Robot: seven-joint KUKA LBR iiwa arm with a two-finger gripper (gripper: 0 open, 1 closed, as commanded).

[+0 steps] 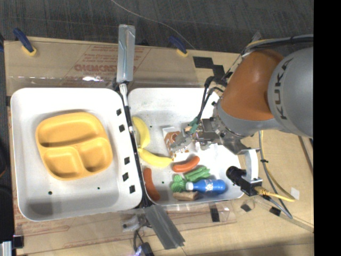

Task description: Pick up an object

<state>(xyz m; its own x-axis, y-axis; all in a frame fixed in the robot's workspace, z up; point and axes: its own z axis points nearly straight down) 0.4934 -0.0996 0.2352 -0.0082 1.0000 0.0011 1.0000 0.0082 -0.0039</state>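
Over the right bin (160, 97), fingers (187, 137) sit low near a small packet (171, 138); can't tell if open or gripping. Approach step, prob. Next: close, lift straight, clear of banana (146, 148) & sausage (185, 165) just beside.

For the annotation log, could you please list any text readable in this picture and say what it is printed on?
"KUKA", dark letters on the grey arm, partly cut off at the edge.
Red print on the cardboard sheet behind the bins: too blurred to read.
Small packet in the right bin: any print is too small to read.
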